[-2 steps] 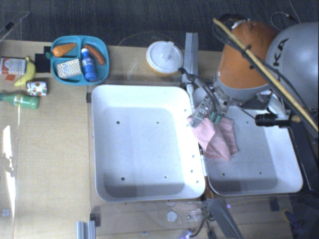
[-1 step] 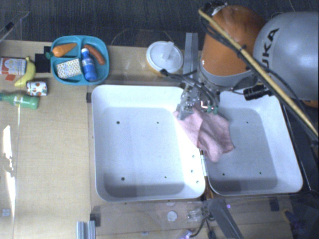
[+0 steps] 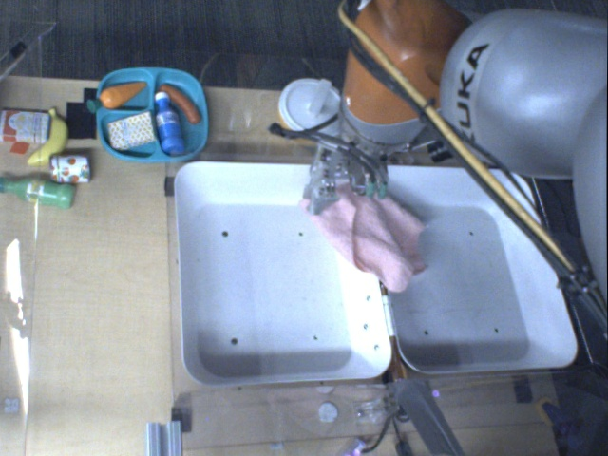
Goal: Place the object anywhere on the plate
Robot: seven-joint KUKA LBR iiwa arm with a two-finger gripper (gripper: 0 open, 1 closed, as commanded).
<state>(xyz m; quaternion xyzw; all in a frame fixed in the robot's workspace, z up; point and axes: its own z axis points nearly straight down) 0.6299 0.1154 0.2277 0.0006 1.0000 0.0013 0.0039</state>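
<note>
Nearest us, our two white bins (image 3: 275, 369) sit on the counter (image 3: 85, 350). Above their shared wall hangs the pink cloth (image 3: 380, 236), clamped in our gripper (image 3: 347, 186). We judge transport underway; next we must reach the blue plate (image 3: 195, 126).

A soft pink cloth (image 3: 375, 236) hangs crumpled just right of the frame's centre, its upper edge pinched between the gripper (image 3: 344, 186) fingers, its loose lower folds draping over the seam where the two white bins meet.
</note>
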